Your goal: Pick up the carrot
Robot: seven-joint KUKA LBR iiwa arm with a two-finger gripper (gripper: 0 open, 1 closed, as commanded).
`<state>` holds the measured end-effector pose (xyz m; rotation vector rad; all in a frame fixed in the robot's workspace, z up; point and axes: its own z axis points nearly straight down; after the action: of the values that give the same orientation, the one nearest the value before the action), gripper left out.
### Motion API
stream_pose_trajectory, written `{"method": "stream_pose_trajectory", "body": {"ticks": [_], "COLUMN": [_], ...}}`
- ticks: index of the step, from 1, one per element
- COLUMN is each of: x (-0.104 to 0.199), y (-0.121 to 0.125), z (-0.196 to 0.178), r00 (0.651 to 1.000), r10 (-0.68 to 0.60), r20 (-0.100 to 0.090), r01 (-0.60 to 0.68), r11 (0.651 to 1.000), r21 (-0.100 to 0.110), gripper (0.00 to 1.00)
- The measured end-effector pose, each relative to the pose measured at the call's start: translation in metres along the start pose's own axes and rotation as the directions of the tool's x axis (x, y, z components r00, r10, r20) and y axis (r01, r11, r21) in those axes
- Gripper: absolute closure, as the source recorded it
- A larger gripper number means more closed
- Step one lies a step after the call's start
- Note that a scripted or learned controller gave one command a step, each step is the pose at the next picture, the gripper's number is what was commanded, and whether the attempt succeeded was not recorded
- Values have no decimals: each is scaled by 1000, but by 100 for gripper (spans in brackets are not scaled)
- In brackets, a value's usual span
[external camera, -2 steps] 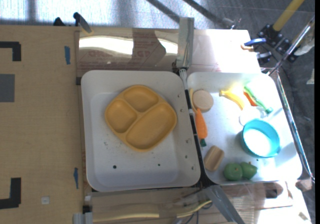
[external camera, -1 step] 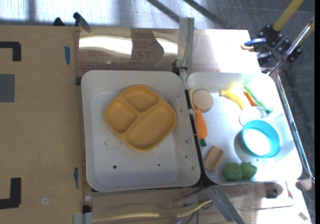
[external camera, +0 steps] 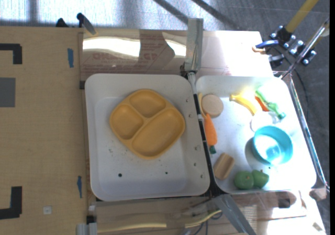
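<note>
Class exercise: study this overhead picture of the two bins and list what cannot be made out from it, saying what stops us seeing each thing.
1. Claw: small and cluttered at the top right of the camera view; open or shut cannot be told.
2. Carrot: it lies against the right bin's left wall; whether they touch is unclear.
3. Green item: blurred, one piece or two uncertain.
4. Blue bowl: glare hides its contents.
</note>
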<state>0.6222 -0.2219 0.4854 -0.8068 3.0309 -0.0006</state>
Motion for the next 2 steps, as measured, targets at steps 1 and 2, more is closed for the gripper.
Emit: {"method": "stream_pose_trajectory", "body": {"ticks": [1,2], "x": [-2,-2], "y": [0,0], "z": [-15,-14], "r00": [1000,1000], "r10": [1,1], "r20": [12,11], "r01": [-1,-1], "r11": [1000,1000], "r21": [9,8], "gripper": [100,0]}}
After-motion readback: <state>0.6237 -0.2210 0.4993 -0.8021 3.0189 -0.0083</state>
